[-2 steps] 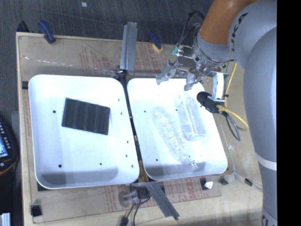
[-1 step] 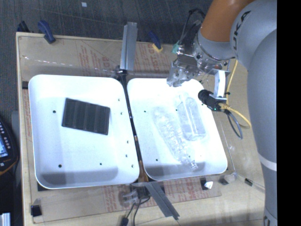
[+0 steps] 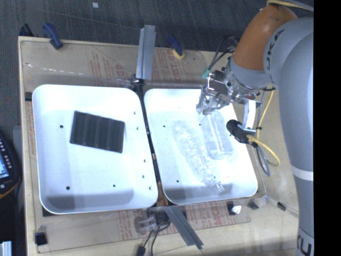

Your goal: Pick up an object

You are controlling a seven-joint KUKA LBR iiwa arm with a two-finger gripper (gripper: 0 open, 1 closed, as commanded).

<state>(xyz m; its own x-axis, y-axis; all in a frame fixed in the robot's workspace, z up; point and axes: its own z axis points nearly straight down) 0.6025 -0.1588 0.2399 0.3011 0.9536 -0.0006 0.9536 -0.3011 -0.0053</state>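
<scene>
Two clear plastic bottles lie in the right bin (image 3: 242,188). One bottle (image 3: 217,136) runs along the bin's right side, and its upper end meets my gripper (image 3: 206,106), which hangs over the bin's far right part. The other bottle (image 3: 195,154) lies diagonally in the middle of the bin, its cap end pointing to the near right corner. The glare on the clear plastic hides how the gripper's tips sit on the first bottle. A dark grey ribbed rectangular pad (image 3: 98,132) lies flat in the left bin (image 3: 48,196).
A metal divider bar (image 3: 146,51) stands at the far edge between the bins, and another bar (image 3: 181,229) lies at the near edge. Blue clamps (image 3: 52,34) hold the board's far edge. A black and yellow cable (image 3: 256,140) hangs beside the right bin's right wall.
</scene>
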